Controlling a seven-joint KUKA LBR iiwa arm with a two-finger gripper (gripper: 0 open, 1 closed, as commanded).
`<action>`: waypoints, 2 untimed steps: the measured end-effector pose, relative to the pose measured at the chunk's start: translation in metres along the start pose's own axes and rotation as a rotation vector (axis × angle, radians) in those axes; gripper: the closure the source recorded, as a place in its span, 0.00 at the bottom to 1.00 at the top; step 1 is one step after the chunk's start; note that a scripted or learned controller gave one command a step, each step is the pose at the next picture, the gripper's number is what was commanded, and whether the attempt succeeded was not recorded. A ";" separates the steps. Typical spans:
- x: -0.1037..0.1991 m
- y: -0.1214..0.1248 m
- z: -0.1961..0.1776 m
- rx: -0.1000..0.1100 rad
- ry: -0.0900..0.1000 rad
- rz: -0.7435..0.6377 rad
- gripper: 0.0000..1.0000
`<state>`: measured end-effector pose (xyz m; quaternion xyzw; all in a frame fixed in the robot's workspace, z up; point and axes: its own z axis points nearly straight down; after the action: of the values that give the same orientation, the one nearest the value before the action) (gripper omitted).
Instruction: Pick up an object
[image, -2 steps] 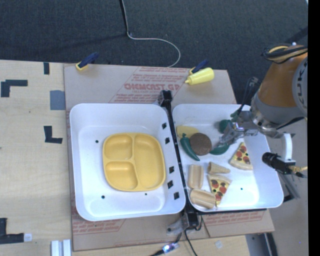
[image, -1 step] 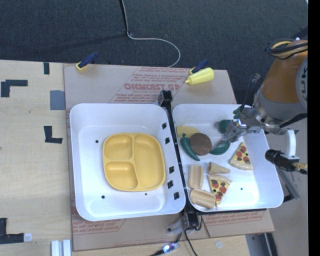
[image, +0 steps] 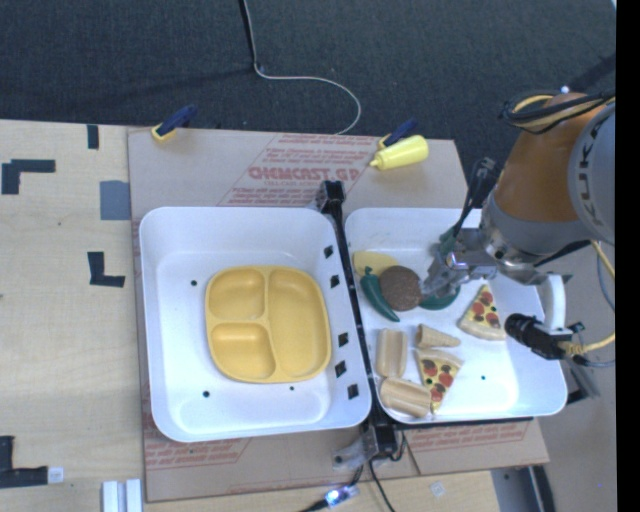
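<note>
Gripper low in the right bin, beside the brown patty; I cannot tell its jaw state. Crowded neighbours, pepper and pizza slice, risk being nudged or grabbed together.

Tray in left bin; toy food in right bin.

Arm: you see rounded grey casing with a broad orange band above the wrist
Wrist: grey, ringed by a metal collar
Cables: thin black leads run along your arm's side; one yellow loop sits on top
Gripper: dark metal, small
</note>
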<state>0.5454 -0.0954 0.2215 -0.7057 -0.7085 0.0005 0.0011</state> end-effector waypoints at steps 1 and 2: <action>0.046 -0.017 -0.009 0.000 0.001 -0.002 1.00; 0.091 -0.035 0.005 0.003 0.001 -0.001 1.00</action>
<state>0.5102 -0.0042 0.2167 -0.7053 -0.7089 0.0013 0.0023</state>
